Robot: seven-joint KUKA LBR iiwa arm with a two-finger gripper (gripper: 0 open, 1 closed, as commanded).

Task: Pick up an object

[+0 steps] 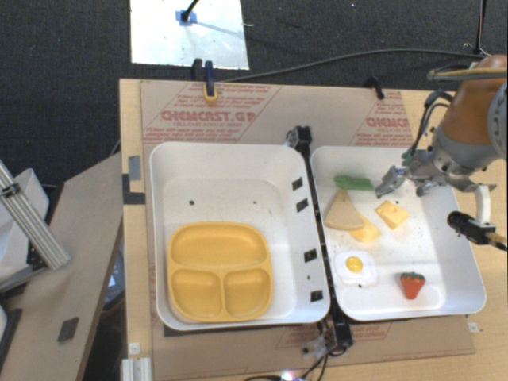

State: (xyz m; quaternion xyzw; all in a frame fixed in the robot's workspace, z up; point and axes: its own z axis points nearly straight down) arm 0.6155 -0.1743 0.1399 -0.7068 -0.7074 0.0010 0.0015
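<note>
The arm came in from three o'clock, and its gripper hung over the upper part of the right bin. Whether the jaws stood wide or narrow could not be told from this slanted view; nothing showed between them.

The candidate objects lay below and toward nine o'clock of the gripper. A green piece sat at the bin's eleven o'clock. A tan wedge lay just under it, touching a yellow slice. A cheese cube rested nearest the gripper, at its seven o'clock. A fried egg and a strawberry lay toward six o'clock. The left bin held a yellow divided tray.

The risk, judged from here, was the flatness of most pieces: jaws closing on the wedge or egg would likely skate over them. A descent between cube and wedge could nudge both aside and close on nothing.
</note>
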